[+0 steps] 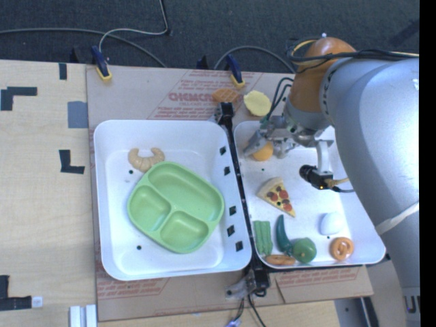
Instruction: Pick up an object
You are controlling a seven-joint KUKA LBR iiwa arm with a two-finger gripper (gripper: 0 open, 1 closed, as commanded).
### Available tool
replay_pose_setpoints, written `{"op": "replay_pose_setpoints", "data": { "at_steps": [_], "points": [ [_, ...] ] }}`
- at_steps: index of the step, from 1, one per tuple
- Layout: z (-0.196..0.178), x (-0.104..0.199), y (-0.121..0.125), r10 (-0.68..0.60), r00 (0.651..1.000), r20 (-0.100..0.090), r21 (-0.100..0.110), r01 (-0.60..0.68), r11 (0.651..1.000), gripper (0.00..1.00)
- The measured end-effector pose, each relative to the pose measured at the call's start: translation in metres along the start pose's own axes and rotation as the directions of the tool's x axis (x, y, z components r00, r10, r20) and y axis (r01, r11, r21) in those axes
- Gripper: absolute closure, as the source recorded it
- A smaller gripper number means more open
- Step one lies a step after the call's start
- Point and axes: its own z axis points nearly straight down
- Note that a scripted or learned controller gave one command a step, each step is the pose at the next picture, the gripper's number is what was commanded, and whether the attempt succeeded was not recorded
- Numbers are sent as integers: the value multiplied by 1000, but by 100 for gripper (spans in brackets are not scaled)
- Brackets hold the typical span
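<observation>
**Arm hangs low over the right bin, orange piece at its tip**

Your gripper [271,140] sits in the upper left corner of the right bin [361,251], its jaws pointing down at a small orange toy [262,152] that lies touching or just beneath them; whether they are spread or pinched you cannot tell from this slant. You appear to be at the reach-and-close step, not yet at the lift. The next move calls for a firm close on the orange toy, then a straight rise clear of the bin wall. Below it lie a pizza slice [277,196], a green pepper [297,245], a doughnut [341,248] and a white lump [331,222], all well apart from the tip. Across the divider, the left bin [109,182] carries a green divided plate [176,207] and a croissant [145,157].
</observation>
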Motion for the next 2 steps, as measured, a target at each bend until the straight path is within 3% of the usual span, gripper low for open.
{"op": "replay_pose_setpoints", "data": {
  "at_steps": [2],
  "points": [
    [0, 0, 0, 1, 1000, 2, 1, -1, 1000, 0]
  ]
}}
